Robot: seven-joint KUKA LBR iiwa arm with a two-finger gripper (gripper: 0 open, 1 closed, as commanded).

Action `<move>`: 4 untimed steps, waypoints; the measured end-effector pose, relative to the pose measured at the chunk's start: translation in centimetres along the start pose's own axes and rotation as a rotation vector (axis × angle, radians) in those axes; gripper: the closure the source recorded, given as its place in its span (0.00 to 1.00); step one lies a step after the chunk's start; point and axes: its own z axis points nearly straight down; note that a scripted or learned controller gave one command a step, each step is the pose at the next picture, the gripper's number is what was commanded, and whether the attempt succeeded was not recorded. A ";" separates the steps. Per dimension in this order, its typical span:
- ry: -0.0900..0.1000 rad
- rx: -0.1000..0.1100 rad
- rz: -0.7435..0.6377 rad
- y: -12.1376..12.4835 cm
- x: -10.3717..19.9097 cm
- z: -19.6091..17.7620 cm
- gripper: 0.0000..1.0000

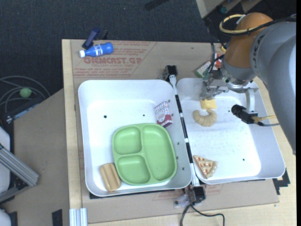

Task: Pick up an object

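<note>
My gripper (208, 94) hangs over the far left part of the right bin (263, 149). A small yellow block (209, 104) sits right under its tip, touching or nearly touching it. Just in front of the block lies a tan croissant (205, 118). A waffle wedge (205, 166) rests in the near left corner of the right bin. In the left bin (94, 107) are a green divided plate (142, 153), a red and white packet (162, 113) and a tan wafer (109, 176).
A blue and white bottle (97, 50) lies on the cardboard behind the left bin. The arm's grey body and orange band (244, 41) fill the far right. The divider between the bins (181, 121) runs just left of the croissant.
</note>
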 end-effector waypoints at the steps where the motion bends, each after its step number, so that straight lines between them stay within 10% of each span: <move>1: 0.000 0.004 0.001 -0.1 0.0 0.2 0.00; 2: 0.003 0.009 0.002 0.1 0.9 1.4 0.00; 3: 0.000 -0.001 0.000 0.4 0.9 0.0 1.00; 4: 0.001 0.005 0.001 0.2 0.9 0.3 0.00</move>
